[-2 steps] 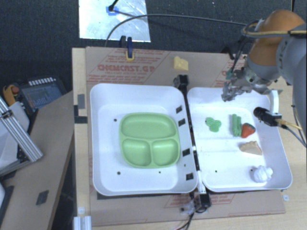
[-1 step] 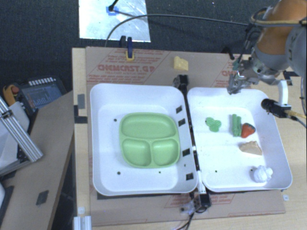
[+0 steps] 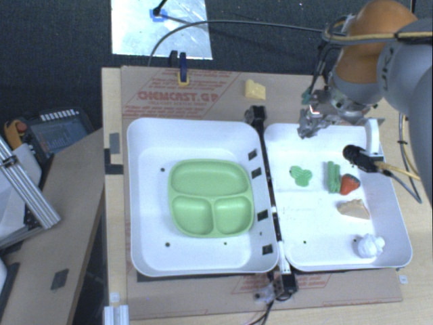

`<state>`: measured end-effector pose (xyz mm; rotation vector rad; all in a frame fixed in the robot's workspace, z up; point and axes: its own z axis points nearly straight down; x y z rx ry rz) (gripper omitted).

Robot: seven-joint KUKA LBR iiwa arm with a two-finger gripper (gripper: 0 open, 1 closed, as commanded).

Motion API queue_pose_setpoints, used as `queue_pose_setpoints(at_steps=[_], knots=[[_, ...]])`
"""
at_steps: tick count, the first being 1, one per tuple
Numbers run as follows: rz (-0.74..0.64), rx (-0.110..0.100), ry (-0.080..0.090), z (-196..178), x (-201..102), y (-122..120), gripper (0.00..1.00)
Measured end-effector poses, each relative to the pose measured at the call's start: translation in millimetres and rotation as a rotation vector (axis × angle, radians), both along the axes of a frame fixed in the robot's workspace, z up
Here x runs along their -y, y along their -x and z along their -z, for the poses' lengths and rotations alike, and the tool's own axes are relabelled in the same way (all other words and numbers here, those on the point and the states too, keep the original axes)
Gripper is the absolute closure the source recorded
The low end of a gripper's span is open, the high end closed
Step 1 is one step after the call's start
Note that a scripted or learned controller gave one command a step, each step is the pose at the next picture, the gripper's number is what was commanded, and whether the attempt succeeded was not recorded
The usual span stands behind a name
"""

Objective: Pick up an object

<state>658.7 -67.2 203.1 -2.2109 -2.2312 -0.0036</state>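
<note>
A: What sits where?
B: A green divided plate (image 3: 209, 198) fills the left bin's (image 3: 145, 141) middle. In the right bin (image 3: 389, 252), toys cluster mid-floor: green piece (image 3: 301, 176), strawberry (image 3: 348, 183).
A: The gripper (image 3: 312, 125)?
B: Above that bin's far edge, holding nothing visible; its opening I cannot tell.

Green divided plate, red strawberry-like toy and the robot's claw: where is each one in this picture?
Green divided plastic plate (image 3: 177, 181), camera view, on its bare upper compartment.
Red strawberry-shaped toy (image 3: 350, 183), camera view, on its red body.
Claw (image 3: 310, 128), camera view, at its fingertips' midpoint.
</note>
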Motion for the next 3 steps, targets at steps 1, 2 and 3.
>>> queue_pose_setpoints(at_steps=[1,2,3], knots=[[-0.001,0.001,0.0,-4,-54,-2,1.0],[0.0,0.0,-0.001,-15,-99,12,1.0],[0.0,-0.001,-0.001,-7,-150,22,1.0]])
